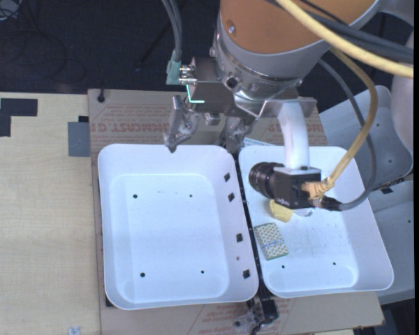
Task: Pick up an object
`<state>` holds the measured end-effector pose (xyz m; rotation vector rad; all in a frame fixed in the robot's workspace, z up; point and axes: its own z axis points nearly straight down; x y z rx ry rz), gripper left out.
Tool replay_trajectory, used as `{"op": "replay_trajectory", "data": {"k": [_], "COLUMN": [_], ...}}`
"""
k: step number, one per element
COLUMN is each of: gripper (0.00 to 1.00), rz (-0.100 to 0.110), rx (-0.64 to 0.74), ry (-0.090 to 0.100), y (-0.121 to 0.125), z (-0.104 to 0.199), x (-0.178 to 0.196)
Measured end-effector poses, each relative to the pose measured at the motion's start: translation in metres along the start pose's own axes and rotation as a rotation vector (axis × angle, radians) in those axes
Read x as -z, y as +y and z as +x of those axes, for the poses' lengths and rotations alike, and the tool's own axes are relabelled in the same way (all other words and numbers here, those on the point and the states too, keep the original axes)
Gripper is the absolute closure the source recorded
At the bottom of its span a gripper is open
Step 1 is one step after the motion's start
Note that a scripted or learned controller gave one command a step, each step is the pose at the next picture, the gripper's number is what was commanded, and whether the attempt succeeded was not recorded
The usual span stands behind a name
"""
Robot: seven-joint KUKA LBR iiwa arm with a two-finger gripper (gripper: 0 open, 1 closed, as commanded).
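The arm [300, 19] reaches over the table [35, 208]. Left bin [115, 285]; right bin [363, 271] (holding a patterned pad [271, 241] and a yellow piece [281, 212]). The tool [202, 132] hangs released, fingers apart, grasping nothing, over the bins' far rims.

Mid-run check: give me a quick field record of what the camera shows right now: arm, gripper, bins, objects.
arm: reaches in from the right, orange band at top of view
gripper: open, nothing between its fingers, above the far rims where the bins meet
left bin: white, shallow
right bin: white, shallow, holds two small items
patterned card: flat, near the right bin's left wall
yellow piece: just beyond the card, partly under the arm's black camera unit
grasp status: not yet made
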<state>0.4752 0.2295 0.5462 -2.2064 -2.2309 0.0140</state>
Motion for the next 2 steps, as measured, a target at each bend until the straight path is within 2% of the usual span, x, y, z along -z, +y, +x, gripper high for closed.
{"op": "replay_trajectory", "data": {"k": [1,2], "gripper": [1.00,1.00], "rz": [0.003,0.002], "rx": [0.006,-0.010], "ry": [-0.001,-0.002], "y": [0.000,0.001], "z": [0.001,0.014], "x": [0.009,-0.065]}}
